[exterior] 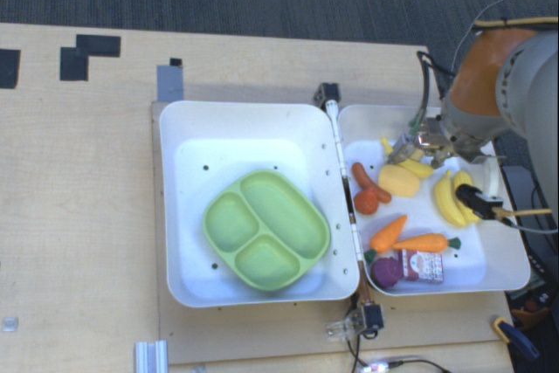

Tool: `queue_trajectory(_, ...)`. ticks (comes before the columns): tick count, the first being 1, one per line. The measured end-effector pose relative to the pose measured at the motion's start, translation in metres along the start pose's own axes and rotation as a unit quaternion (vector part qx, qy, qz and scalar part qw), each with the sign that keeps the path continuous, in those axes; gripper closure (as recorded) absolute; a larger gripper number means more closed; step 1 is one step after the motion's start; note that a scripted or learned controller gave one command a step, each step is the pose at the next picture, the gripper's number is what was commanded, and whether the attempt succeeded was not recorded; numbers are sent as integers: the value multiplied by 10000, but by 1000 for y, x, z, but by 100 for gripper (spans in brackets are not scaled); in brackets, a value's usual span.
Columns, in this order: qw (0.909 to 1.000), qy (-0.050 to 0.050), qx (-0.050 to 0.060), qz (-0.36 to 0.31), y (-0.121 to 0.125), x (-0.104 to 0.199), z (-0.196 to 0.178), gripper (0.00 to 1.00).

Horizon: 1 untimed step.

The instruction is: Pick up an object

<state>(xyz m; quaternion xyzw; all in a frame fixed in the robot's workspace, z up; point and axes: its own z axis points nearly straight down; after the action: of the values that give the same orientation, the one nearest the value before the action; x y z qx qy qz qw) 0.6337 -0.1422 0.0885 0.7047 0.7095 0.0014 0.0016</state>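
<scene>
My gripper hangs over the back part of the right bin, at the end of the grey arm with its orange band. Just below it lies a yellow lemon-like piece, close to the gripper's tip; I cannot tell whether they touch. A red sausage-shaped piece lies to the left of that. A yellow banana rests to the right, partly under a black part of the arm. Two orange carrots, a purple piece and a small red carton lie toward the front.
The left bin holds a green divided plate. The ridge between the two bins runs close to the red piece. Cables trail off the arm at the right bin's edge.
</scene>
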Motion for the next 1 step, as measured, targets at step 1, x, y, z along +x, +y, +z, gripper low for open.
queue_trajectory(1, 10000, -2, -19, -13, 1, 1, -11, 100)
